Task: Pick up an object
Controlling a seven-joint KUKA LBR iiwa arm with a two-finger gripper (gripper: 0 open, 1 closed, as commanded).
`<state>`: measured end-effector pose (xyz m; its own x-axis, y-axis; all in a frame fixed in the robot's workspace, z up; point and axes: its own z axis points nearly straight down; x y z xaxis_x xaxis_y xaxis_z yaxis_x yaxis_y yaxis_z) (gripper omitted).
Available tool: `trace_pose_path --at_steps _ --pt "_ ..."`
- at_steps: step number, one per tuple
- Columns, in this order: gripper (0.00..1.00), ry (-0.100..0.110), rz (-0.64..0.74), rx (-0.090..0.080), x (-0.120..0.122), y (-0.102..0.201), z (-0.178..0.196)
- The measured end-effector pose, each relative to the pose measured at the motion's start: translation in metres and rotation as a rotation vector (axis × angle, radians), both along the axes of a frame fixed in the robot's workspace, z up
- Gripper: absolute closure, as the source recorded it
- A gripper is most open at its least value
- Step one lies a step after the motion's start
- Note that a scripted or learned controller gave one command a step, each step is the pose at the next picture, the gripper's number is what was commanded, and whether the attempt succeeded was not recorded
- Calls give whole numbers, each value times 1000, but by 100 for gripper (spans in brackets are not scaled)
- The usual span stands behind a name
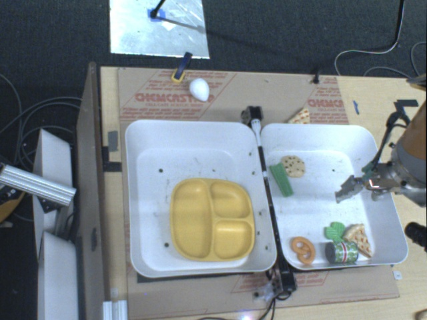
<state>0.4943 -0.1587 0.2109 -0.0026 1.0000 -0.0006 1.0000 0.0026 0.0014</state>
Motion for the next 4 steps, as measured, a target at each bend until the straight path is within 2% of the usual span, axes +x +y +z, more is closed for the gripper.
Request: trace_pose_path --at_steps 1,2,3,4 --pt "0 0 7 2 49 56 -54" --pt "0 -1 3 3 77 74 -128" --pt "0 -3 3 1 99 76 -123" --pt "0 -5 0 0 130 50 -125"
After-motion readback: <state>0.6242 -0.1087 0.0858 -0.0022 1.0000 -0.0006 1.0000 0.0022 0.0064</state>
